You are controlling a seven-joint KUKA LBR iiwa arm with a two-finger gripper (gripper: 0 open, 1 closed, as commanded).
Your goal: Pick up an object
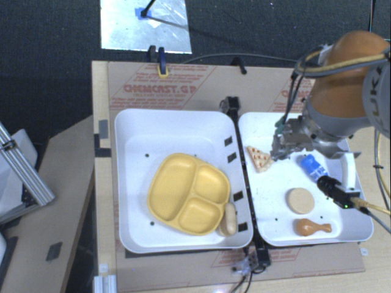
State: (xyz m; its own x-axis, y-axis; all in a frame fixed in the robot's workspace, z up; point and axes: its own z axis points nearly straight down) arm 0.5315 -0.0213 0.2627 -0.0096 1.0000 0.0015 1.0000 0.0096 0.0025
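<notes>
Two shallow white bins sit side by side on the desk [183, 84], whose top is a pale sheet printed in red. The left bin [131, 163] holds the yellow plate [189, 193], a three-compartment tray lying flat. Nearest the camera, a pale roll [228, 220] rests at the plate's near right corner, touching its rim. Across the black divider strip [242, 170] to the plate's right is the right bin [275, 221]. In it, nearest and well right of the plate, a toy drumstick [313, 227] lies on its side. Just beyond it a round tan disc [300, 201] lies flat. Well left of the plate, off the desk, an aluminium rail [24, 173] slants across. Farther back in the right bin a blue packet [311, 165] lies tilted, and a triangular waffle wedge [259, 159] lies just across the divider from the plate's far edge.

The gripper [278, 150] hangs over the right bin just beside the wedge, on the side away from the plate. I cannot tell whether it is open or closed, or has hold of anything. The grey arm [330, 118] bends in from the right, its orange band [351, 60] bulging beyond the gripper.

Beyond the plate, a yellow-and-black clamp [160, 63] grips the desk's far edge. Dark carpet [49, 54] surrounds the desk, and a shiny silver sheet [143, 17] lies on it, farthest from the plate.
</notes>
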